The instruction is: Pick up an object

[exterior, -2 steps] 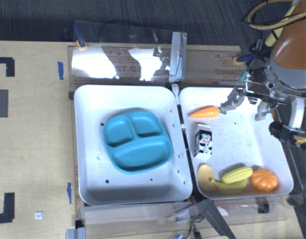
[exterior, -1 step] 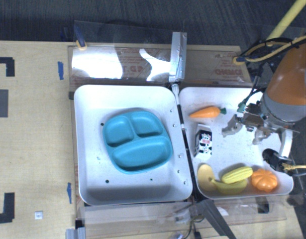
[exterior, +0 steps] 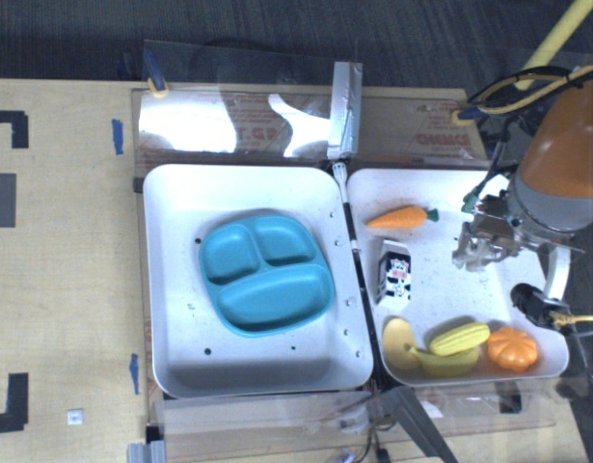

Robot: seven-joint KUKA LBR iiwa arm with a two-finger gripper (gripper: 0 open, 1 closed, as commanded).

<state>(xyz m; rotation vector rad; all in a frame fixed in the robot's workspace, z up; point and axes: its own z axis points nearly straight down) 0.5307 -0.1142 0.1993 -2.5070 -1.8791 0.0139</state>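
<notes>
gripper [exterior: 477, 247] right of carrot [exterior: 399, 218], above bare bin floor | fingers: cannot tell | risk: descending here closes on nothing, carrot well apart; could roll if nudged

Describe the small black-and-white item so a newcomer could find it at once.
Go to the right bin. Near its left wall, below the carrot and above the banana, lies a small carton. It alone is boxy and black-and-white, like cow print; its neighbours are rounded orange or yellow foods.
</notes>
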